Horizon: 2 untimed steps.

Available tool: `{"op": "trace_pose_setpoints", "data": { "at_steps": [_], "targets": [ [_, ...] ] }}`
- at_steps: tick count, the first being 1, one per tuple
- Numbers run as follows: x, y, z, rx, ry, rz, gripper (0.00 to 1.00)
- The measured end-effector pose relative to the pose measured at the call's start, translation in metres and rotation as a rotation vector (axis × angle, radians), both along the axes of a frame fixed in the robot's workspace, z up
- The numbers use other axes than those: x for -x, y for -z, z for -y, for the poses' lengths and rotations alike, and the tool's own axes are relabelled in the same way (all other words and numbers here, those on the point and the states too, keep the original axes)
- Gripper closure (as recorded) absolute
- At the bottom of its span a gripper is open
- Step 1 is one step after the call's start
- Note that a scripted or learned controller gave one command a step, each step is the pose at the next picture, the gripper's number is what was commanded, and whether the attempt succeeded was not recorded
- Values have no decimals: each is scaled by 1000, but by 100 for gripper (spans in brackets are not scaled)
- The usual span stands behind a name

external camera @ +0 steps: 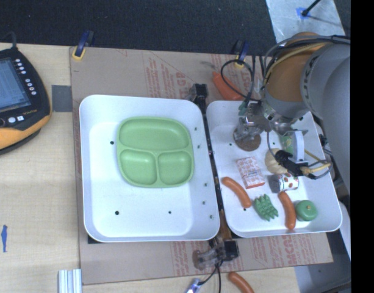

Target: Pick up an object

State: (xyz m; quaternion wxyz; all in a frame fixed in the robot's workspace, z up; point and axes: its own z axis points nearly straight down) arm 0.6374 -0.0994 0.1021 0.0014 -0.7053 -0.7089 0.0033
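My gripper point(248, 129) hangs low over the back left corner of the right bin point(218, 116), right above a brown round piece point(249, 143). I cannot make out whether it touches that piece. In front of it lie a pink-and-white packet point(251, 171), an orange sausage point(236, 192), a green leafy toy point(266, 207), a second sausage point(288, 212), a green round fruit point(306, 210), a small red-and-white can point(288, 183) and a beige piece point(273, 160). The grey arm with its orange band point(290, 72) covers the bin's back right part.
The left bin point(95, 163) holds a green divided plate point(155, 151). An orange toy point(223, 85) lies behind the right bin and another sausage point(241, 281) lies in front of it. A teach pendant point(13, 99) rests at the far left of the bench.
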Motion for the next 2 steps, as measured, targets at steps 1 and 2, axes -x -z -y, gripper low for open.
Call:
{"op": "trace_pose_setpoints", "data": {
  "at_steps": [1,2],
  "targets": [
    [0,0,0,0,0,0,0],
    [-19,-76,49,-2,3,6,0]
  ]
}}
